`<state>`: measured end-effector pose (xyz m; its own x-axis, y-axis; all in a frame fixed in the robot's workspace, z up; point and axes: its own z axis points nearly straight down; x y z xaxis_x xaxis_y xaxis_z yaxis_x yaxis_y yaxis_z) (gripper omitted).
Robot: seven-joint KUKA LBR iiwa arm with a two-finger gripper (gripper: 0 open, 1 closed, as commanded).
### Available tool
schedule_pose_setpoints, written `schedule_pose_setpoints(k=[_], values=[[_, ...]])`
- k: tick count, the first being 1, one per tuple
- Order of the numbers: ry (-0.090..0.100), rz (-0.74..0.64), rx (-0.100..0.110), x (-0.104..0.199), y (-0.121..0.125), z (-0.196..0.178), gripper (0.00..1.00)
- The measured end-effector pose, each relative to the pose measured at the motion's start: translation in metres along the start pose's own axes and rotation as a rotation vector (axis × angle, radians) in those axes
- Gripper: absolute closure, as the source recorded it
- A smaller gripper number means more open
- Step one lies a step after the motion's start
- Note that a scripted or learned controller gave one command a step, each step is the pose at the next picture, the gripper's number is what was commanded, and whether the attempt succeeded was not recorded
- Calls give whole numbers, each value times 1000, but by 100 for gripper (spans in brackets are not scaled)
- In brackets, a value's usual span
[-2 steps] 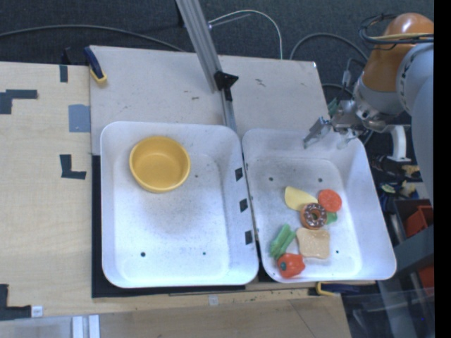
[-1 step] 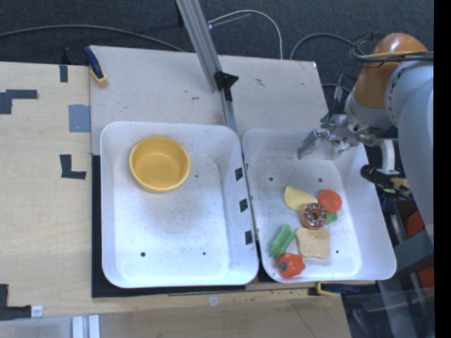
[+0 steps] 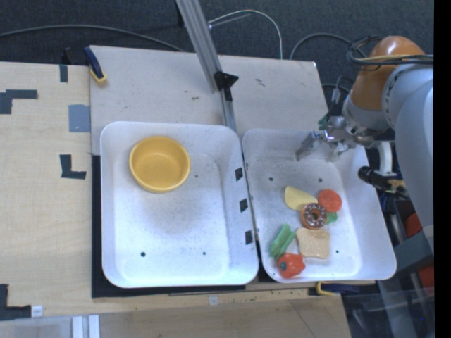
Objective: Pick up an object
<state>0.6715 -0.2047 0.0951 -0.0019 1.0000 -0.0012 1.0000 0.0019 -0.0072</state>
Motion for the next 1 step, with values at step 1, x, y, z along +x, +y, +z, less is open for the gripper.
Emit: schedule_pose_setpoints(k=[1], values=[[1, -2, 1, 1, 0, -9, 100]])
